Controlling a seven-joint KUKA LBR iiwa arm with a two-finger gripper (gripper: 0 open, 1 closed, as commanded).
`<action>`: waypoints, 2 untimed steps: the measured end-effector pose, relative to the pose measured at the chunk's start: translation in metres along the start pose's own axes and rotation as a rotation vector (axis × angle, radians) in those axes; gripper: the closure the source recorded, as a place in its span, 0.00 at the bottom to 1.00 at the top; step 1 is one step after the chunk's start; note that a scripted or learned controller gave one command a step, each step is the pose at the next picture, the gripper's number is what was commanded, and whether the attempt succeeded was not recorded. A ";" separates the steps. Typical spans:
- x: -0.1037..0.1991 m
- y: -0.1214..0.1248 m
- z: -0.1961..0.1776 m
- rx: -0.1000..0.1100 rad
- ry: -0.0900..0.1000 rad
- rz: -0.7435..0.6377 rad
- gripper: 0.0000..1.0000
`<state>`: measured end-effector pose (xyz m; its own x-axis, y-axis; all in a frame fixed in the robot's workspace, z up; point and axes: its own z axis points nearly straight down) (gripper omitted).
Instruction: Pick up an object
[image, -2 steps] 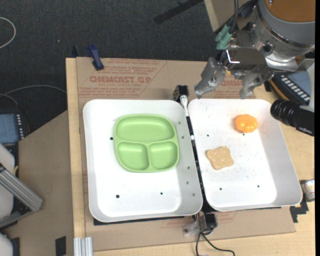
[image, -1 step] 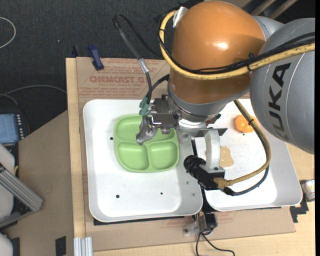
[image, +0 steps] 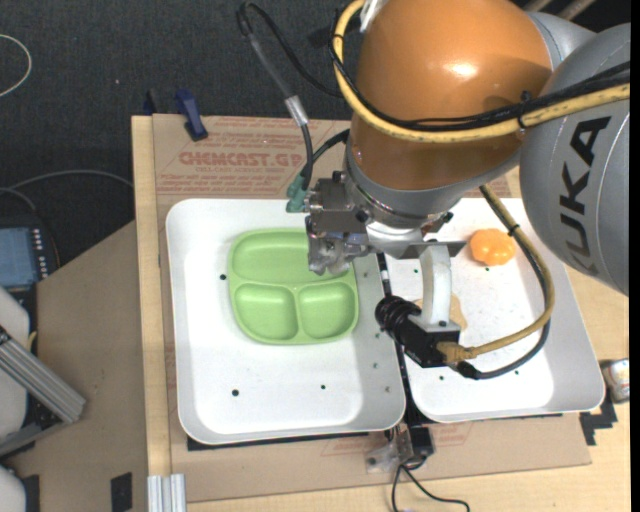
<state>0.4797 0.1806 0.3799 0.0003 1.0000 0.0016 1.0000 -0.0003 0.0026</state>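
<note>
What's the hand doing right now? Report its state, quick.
Hand: over the right edge of the green divided plate in the left bin; whether it grips anything cannot be told.

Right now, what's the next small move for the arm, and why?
Probably a short descent onto the green divided plate in the left bin. The gripper sits over the plate's upper right rim with nothing visibly held, so the plate looks like the nearest target. The orange object in the right bin lies farther off.

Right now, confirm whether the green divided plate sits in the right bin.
No. The green divided plate lies in the left bin; the right bin holds an orange object.
</note>
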 end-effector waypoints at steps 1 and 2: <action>-0.088 0.000 -0.003 0.004 -0.003 0.008 1.00; -0.075 -0.001 0.027 0.008 -0.002 0.000 1.00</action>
<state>0.4790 0.1059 0.3529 0.0002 1.0000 -0.0007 1.0000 -0.0002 -0.0051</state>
